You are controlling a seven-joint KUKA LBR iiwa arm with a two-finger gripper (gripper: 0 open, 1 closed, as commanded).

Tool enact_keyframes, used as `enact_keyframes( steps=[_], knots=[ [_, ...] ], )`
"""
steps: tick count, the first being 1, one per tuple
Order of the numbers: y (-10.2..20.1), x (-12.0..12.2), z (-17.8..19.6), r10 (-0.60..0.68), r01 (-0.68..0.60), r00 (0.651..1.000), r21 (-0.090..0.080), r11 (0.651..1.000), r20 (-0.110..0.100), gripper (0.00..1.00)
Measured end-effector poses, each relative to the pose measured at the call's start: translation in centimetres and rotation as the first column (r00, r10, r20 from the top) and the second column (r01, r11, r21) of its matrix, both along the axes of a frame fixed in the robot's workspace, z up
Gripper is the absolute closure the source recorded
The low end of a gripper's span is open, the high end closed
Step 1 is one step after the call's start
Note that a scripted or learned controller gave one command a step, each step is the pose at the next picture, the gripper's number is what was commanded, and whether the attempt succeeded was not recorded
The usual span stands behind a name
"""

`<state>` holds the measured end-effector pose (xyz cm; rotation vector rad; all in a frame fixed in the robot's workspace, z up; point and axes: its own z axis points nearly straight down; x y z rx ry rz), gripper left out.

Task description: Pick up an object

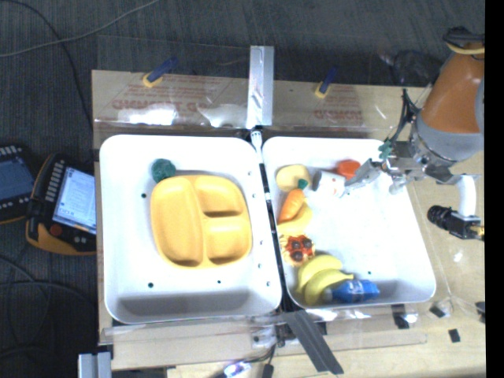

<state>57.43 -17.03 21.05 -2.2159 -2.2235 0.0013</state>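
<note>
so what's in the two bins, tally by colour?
Yellow: 3 (divided tray, banana, round fruit)
Orange: 2 (carrot, small piece)
Red: 1 (small toy)
Blue: 1 (item)
Green: 1 (ball)
White: 1 (cup)
Total: 9

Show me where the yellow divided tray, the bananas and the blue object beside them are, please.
yellow divided tray (pixel 201 219), camera view, on its centre ridge.
bananas (pixel 319 274), camera view, on the upper banana's curve.
blue object (pixel 354 290), camera view, on its middle.

dark carpet (pixel 71 22), wooden bench (pixel 465 305), loose cables (pixel 47 30)
</note>
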Motion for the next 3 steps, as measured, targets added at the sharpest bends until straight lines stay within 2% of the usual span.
enact_keyframes(
  steps=[1,2,3],
  knots=[
    [-0.1,6.3,-6.0,0.250,-0.250,0.968,-0.003,0.968,0.000,0.00],
    [-1.7,10.0,-8.7,0.358,-0.358,0.933,-0.025,0.934,0.038,0.00],
    [-0.7,9.4,-11.7,0.497,-0.497,0.868,-0.016,0.868,-0.002,0.00]
  ],
)
